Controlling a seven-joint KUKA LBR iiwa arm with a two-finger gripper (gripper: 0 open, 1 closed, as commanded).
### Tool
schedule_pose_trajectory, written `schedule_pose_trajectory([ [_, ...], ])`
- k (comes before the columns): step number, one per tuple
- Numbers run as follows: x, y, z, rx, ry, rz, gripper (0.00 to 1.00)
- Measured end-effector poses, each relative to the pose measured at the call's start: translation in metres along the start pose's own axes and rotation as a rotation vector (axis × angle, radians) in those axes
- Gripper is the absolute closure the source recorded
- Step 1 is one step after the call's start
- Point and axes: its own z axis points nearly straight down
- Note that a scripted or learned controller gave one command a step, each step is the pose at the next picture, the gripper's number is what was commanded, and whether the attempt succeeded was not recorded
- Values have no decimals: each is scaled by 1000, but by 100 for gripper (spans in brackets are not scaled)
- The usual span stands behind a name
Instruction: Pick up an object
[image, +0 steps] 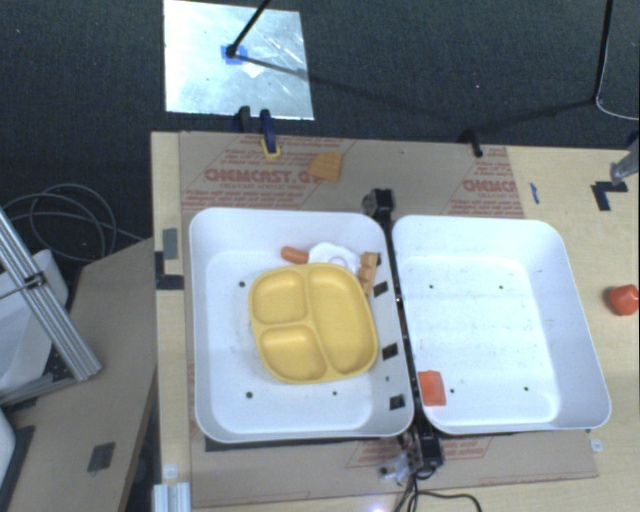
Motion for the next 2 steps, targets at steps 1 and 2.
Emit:
schedule_pose_trajectory([
  [1,0,-81,47,7,4,5,0],
  [2,1,-96,102,6,3,3,0],
])
